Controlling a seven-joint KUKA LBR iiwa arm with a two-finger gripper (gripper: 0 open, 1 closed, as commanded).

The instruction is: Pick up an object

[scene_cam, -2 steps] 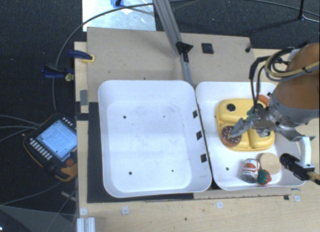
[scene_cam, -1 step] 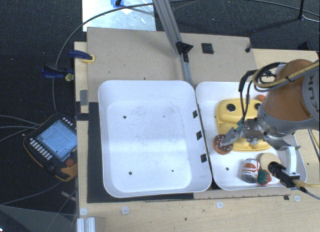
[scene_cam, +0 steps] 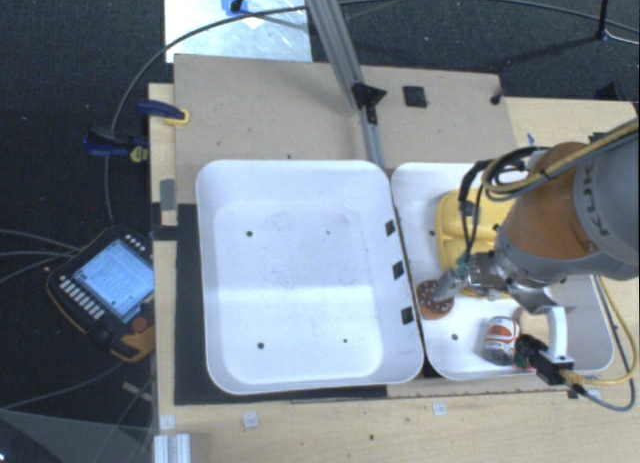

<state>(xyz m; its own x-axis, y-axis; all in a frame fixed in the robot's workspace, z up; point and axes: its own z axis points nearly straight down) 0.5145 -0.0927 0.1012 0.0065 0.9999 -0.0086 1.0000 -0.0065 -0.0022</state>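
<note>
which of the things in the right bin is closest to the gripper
The small round brown disc by the right bin's left wall: the gripper is right over it. The can lies farther toward the front, and the yellow object sits behind under the arm.

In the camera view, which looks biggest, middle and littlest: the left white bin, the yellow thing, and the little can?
Largest to smallest, as they look:
1. left white bin
2. yellow thing, though the arm hides part of it
3. little can

The yellow thing's full size is unsure, but its visible part already looks larger than the can.
</note>
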